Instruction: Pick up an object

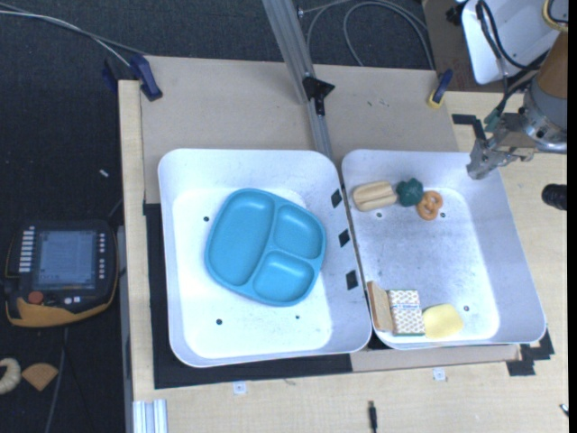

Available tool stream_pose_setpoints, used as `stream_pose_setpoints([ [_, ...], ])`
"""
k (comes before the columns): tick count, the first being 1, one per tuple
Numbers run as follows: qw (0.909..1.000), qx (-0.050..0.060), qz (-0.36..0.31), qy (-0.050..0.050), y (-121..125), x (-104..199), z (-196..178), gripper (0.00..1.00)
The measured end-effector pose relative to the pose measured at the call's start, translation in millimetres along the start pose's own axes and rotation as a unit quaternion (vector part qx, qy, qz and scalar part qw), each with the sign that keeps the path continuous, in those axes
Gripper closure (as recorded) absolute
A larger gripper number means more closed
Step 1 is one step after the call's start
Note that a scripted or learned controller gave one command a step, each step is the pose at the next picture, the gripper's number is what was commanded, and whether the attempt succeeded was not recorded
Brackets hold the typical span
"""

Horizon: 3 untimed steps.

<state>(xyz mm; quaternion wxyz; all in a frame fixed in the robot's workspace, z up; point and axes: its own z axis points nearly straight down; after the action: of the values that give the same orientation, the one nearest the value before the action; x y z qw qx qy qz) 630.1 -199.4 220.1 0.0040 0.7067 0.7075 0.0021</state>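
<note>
The right bin (505, 233) holds a tan hot-dog bun (373, 195), a small dark green toy (410, 190) and an orange pretzel-like piece (430, 205) near its far edge. A sandwich-like block (401, 311) and a pale yellow lump (442, 321) lie at its near edge. My gripper (480, 163) hangs over the bin's far right corner, to the right of the orange piece and apart from it. Nothing shows in its grasp.
A blue divided plate (266, 244) lies in the left bin (180, 242). A slanted metal pole (297, 52) rises behind the bins. Blue clamps (144, 78) sit at the bench's back corners. A teach pendant (61, 269) lies off the bench at the left.
</note>
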Motion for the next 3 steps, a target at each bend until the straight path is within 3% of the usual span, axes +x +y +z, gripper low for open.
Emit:
stream_pose_setpoints([
  [1,1.0000,0.003,0.000,0.001,1,0,5,1.00],
  [3,1.0000,0.005,-0.003,0.003,-3,114,1,1.00],
])
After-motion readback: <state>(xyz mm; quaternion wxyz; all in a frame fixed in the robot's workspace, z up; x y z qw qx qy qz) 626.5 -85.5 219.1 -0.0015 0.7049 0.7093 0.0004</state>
